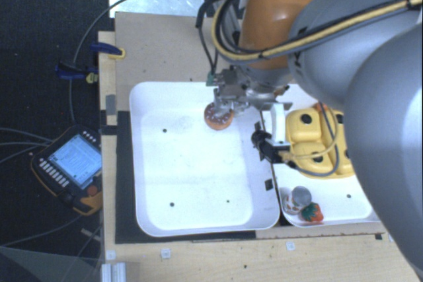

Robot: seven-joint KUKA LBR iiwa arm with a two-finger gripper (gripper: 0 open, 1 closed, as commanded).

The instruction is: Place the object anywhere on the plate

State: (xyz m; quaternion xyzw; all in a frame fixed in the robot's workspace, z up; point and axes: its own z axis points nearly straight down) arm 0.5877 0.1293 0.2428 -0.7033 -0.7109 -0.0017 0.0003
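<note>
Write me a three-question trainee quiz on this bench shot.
1. True or false: the round brown object lies in the left bin.
2. Which is the biggest thing in the right bin? A) yellow toy B) blue cup C) green sponge
3. Fill in: the gripper is directly above the round brown ____.

Key: 1 true; 2 A; 3 object.

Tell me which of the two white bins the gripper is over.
The left bin: the gripper hangs above its far edge, by a small brown round thing.
</note>
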